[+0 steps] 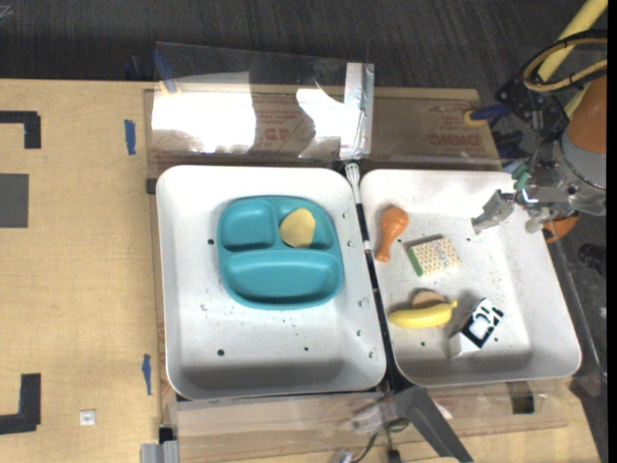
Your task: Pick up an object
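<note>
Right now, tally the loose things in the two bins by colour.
Teal: 1, the divided plate
Yellow: 2, the round piece on that plate and the banana
Orange: 1, the drumstick
Patterned: 1, the card
Black and white: 1, the block
Total: 6

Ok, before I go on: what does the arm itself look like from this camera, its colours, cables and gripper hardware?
The arm is grey, with an orange band above the wrist. Yellow and black cables loop behind it, near the top right. The gripper is grey metal, with small teal and orange-red details on its body.
</note>
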Available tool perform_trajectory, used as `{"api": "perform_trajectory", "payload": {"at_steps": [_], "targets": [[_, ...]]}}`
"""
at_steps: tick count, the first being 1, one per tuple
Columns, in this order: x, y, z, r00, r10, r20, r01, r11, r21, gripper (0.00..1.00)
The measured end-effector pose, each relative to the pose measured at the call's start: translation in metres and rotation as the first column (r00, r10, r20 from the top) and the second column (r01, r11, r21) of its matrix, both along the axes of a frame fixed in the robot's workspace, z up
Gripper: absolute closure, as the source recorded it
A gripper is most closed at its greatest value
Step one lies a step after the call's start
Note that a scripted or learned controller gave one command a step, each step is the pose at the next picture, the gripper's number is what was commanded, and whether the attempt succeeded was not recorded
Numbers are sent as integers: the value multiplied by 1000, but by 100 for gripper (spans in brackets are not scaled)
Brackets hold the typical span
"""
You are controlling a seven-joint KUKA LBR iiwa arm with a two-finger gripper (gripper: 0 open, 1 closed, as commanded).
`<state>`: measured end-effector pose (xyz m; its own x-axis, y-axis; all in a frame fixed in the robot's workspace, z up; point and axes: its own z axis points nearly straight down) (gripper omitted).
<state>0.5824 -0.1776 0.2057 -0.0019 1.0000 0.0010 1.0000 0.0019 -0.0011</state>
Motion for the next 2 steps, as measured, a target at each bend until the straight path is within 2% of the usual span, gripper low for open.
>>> {"api": "perform_trajectory", "payload": {"at_steps": [1,2], "targets": [[23,47,31,994,106,6,-106,994,-2,0],[24,64,-110,994,106,5,-106,994,-2,0]]}}
